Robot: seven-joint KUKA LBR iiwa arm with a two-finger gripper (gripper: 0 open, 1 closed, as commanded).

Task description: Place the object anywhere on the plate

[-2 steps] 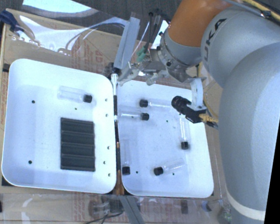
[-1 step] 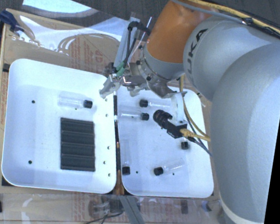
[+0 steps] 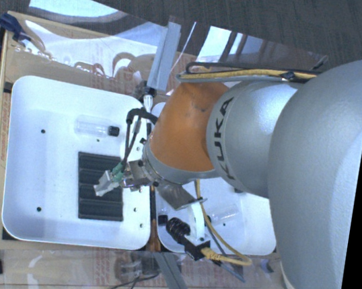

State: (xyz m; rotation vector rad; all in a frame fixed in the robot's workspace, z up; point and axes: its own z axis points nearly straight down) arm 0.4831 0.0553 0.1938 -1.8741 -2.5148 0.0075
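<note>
— We see bright, even light from above; the left bin (image 3: pixel 30 150) is almost blown out white.

— We also catch glare on the clear sheet (image 3: pixel 86 10) up top, soft shadows beneath the arm (image 3: pixel 270 141), and mild overall blur.

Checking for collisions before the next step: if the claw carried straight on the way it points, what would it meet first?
Most likely the dark ribbed plate in the left bin: the claw points down over it. How far above it hangs is unclear.
</note>
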